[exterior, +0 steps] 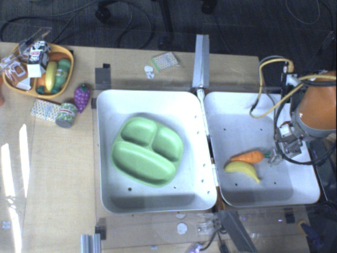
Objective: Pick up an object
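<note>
An orange toy carrot [247, 157] lies in the right bin [237, 115], its green top pointing right. A yellow banana [243, 168] lies just in front of the carrot and touches it. My gripper [279, 153] hangs low over the bin's right side, right beside the carrot's green end, under the orange wrist band [316, 109]. I see nothing held in it. A green divided plate [147, 151] takes up the middle of the left bin [105, 194].
A metal post [200, 62] stands at the back between the bins. On the bench at the far left are a yellow bowl of toys [39, 73], purple grapes [81, 96] and a small can [66, 115]. Cables [268, 88] loop above the right bin.
</note>
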You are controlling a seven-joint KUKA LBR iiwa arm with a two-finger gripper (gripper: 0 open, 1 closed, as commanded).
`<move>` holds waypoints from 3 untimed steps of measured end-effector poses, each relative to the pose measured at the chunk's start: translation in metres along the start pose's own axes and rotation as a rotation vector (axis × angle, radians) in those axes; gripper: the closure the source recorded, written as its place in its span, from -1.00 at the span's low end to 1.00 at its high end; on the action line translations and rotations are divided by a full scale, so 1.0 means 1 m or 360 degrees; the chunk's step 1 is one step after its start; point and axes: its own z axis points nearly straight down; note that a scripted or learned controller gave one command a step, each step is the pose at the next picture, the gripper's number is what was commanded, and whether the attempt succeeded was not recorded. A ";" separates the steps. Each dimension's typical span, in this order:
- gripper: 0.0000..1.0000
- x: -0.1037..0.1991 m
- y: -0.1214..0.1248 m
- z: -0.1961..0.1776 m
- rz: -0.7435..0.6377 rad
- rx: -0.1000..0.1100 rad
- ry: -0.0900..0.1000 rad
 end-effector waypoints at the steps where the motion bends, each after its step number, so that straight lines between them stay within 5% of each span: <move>1: -1.00 0.001 0.000 0.001 0.0000 0.0002 0.0002; 2: -1.00 -0.103 -0.011 0.000 -0.0151 0.0007 -0.0008; 3: -1.00 -0.104 0.056 -0.002 -0.0257 0.0015 0.0001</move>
